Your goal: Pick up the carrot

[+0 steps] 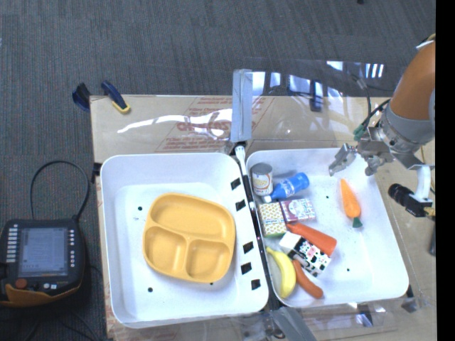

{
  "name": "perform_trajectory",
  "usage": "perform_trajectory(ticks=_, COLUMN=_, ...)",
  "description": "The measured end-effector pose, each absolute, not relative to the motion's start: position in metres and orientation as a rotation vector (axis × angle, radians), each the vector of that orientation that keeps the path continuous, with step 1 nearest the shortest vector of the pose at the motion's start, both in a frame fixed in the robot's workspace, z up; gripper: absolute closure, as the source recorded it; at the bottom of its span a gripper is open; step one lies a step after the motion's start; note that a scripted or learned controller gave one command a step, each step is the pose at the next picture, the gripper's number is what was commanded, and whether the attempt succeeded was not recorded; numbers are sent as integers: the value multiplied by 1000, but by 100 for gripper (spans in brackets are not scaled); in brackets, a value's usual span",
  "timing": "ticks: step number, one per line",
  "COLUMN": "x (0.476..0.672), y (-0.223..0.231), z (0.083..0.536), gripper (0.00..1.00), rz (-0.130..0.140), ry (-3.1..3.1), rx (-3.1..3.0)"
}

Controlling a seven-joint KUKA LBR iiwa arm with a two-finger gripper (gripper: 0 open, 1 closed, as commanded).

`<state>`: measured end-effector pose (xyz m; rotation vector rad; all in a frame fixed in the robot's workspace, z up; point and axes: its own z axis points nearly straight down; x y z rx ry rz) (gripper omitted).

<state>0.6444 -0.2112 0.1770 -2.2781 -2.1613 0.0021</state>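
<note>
Camera view: the gripper [357, 156] hangs wide-spread and holding nothing above the right bin's [387, 275] far edge. The carrot [350, 199] lies just below it, untouched. Approach stage; next comes descent, with fingers straddling the carrot.

Arm reaching in from the right, wrist low over the right-hand side.
Grey wrist under an orange band, angled down and leftward; two-finger gripper [357, 160] spread apart, one fingertip [340, 161] pointing left, the other [374, 163] pointing down, nothing between them.
</note>
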Motion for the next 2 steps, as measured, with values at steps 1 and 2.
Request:
perform_trajectory(ticks=1, x=645, y=-205, z=160, gripper=0, rz=1, ry=-2326, rx=-2108)
perform_trajectory(ticks=2, x=633, y=-209, z=90, gripper=0, rz=-6, ry=-2407, rx=-2023)
